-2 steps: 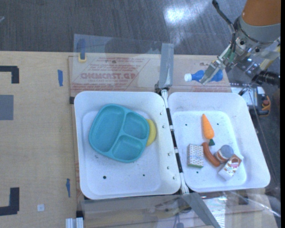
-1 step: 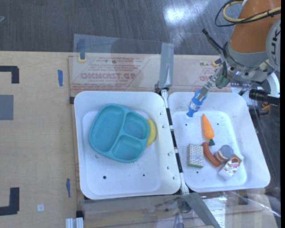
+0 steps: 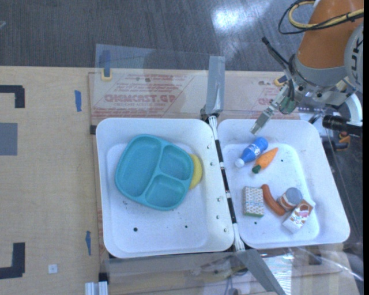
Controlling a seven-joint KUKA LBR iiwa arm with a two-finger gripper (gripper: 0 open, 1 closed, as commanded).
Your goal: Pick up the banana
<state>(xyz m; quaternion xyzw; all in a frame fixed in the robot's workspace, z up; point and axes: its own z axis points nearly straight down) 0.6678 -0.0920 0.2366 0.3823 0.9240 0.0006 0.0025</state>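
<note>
We see the banana (image 3: 197, 171) in the left bin (image 3: 115, 230), mostly tucked under the right edge of the teal divided plate (image 3: 154, 171). Well apart, the gripper (image 3: 260, 122) hangs over the right bin's (image 3: 328, 230) upper edge, above the blue bottle (image 3: 252, 151) and carrot (image 3: 265, 159); its fingers look closed, gripping nothing.

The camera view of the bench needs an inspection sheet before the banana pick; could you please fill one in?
Surface: two white bins, left bin and right bin, on a wooden bench.
Job's things: banana in the left bin, mostly under the blue divided plate.
Clutter: blue bottle, carrot, sponge, sausage, can, small carton, all in the right bin.
Grippers: gripper over the right bin's far edge.
Cables: yellow cable on the arm.
Surroundings: blue tape, dark floor.
</note>
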